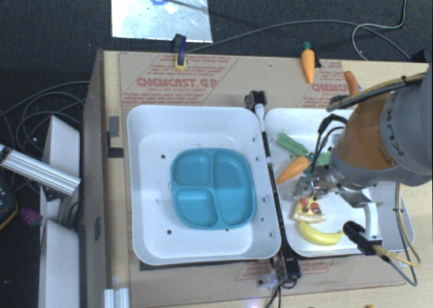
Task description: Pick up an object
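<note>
Nearest us lies a banana [320,235], just beside a pizza slice [308,210] and a carrot [293,168] in the right bin [379,249]. We see the gripper [312,185] low among them; whether it is apart or together we cannot tell. Crowding may spoil our grasp. Our left bin [145,164] holds a blue plate [212,187].

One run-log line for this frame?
arm over right bin | gripper above pizza slice | carrot, banana loose

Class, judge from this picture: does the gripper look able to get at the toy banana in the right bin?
Probably yes: the gripper hangs just above the banana, which lies uncovered, beside the pizza slice.
</note>
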`<action>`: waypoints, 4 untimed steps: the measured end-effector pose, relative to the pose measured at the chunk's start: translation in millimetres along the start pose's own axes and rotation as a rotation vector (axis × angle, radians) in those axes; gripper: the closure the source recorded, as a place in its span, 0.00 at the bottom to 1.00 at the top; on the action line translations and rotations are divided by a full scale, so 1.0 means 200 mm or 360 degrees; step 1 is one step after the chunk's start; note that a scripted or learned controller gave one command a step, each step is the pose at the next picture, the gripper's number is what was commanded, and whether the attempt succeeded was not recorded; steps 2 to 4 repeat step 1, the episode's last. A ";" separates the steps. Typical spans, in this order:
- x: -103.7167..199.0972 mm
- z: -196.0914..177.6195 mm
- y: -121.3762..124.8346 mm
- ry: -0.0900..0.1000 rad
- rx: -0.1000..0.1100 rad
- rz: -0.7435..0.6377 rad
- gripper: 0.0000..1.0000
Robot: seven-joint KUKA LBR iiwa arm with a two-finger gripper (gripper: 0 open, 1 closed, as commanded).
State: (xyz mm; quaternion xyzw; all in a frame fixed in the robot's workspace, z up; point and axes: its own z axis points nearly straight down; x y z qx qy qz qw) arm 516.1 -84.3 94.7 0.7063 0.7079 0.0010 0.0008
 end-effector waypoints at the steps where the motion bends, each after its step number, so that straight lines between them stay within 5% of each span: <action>1: 0.30 -0.45 0.41 0.0001 -0.0004 -0.0005 1.00; 4: 0.30 -0.45 0.41 0.0001 -0.0004 -0.0005 1.00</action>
